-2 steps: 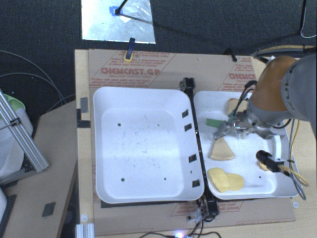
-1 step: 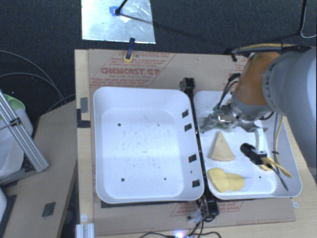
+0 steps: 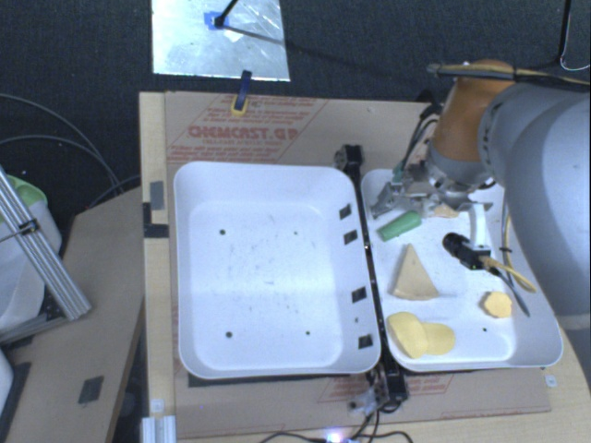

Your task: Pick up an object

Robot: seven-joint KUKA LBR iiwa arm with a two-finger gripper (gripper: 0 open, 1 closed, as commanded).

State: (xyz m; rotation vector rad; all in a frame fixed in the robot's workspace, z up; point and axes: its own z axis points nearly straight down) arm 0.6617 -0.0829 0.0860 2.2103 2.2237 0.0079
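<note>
My gripper point(image 3: 395, 198) hangs low over the far left corner of the right bin point(image 3: 531, 344), below the grey arm with its orange band. A green cylinder point(image 3: 399, 224) lies tilted just in front of the gripper, touching or nearly touching it. I cannot tell whether it is held. A yellow wedge point(image 3: 413, 275) rests in the middle of the bin. Towards the near left corner lies a flat yellow blob point(image 3: 420, 336). A small yellow lump point(image 3: 497, 305) sits at the right. A pale beige piece point(image 3: 448, 210) peeks out beside the gripper.
The left bin point(image 3: 268, 178) stands beside the right one, with a black divider strip point(image 3: 362, 247) between them. Both bins rest on a cardboard sheet point(image 3: 249, 123). The arm's bulky grey body covers the right bin's far right part.
</note>
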